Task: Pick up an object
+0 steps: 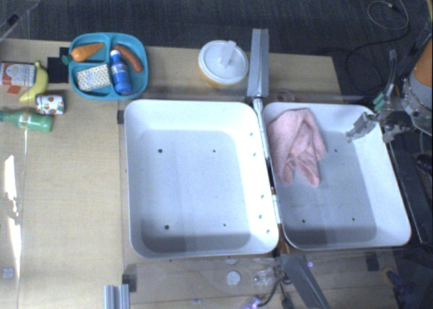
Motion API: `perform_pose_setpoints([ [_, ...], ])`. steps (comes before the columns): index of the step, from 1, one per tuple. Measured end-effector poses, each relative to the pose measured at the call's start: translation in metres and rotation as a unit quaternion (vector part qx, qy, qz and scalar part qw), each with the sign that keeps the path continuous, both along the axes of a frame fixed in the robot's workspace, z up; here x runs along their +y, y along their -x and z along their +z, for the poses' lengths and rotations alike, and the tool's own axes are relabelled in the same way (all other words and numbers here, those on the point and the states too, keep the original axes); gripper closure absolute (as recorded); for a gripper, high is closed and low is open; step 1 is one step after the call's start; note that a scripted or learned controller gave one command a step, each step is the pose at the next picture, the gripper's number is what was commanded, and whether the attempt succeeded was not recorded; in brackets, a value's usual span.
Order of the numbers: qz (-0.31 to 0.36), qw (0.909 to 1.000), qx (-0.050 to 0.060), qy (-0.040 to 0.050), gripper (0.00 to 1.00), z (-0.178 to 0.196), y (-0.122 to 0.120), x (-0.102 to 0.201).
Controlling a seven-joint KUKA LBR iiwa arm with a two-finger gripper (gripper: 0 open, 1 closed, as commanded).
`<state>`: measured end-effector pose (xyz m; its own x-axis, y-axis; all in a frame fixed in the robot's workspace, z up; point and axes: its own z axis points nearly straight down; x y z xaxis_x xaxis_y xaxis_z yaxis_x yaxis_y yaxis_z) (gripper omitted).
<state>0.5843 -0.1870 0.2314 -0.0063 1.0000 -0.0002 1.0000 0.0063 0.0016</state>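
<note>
Camera view: pink cloth (298, 145) lies crumpled in right bin (379, 233), far-left part, near the divider. Tool (365, 127) hovers at bin's far-right edge, well apart from cloth; can't tell its opening, nothing seen in it. Cloth prob. soft, light, floppy; pinch a raised fold mid-bunch.

Upper left of the bench: a blue divided tray (139, 64) holding toy foods and a small blue bottle (120, 73). Left of it lie a banana (37, 83), a small can (50, 104) and a green bottle (27, 121). A lidded white cup (223, 63) stands behind the bins.
</note>
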Motion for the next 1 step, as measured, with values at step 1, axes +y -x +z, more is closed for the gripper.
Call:
perform_pose_setpoints([
  [1, 0.031, 0.9995, 0.001, -0.0001, 0.00, -0.1074, -0.0403, 0.0477],
])
